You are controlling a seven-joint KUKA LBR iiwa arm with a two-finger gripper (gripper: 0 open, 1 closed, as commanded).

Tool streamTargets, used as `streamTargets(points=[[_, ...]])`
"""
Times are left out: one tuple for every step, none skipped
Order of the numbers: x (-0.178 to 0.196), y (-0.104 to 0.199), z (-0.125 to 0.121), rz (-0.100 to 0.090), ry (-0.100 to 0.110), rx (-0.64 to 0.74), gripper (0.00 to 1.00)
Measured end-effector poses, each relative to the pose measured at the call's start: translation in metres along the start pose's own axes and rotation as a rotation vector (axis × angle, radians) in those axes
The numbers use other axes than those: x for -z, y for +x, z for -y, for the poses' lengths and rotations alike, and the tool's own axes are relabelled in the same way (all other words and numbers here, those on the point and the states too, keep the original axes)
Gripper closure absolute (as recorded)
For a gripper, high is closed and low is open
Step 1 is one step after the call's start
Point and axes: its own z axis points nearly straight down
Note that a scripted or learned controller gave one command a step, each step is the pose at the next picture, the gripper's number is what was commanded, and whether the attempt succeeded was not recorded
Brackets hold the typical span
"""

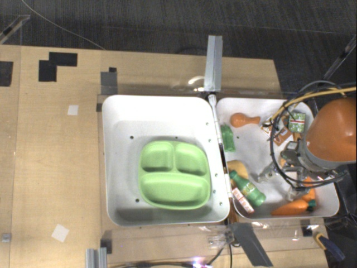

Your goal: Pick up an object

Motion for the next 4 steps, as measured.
streamTargets(points=[[-0.003, -0.005, 0.07, -0.003, -0.002, -0.016, 0.0], [0.012, -0.01, 0.072, 0.007, 0.007, -0.02, 1.0], [0.147, -0.097, 0.064, 0.001, 0.0, -0.099, 1.0], [0.163, -0.05, -0.04, -0.006, -0.008, -0.125, 1.0]])
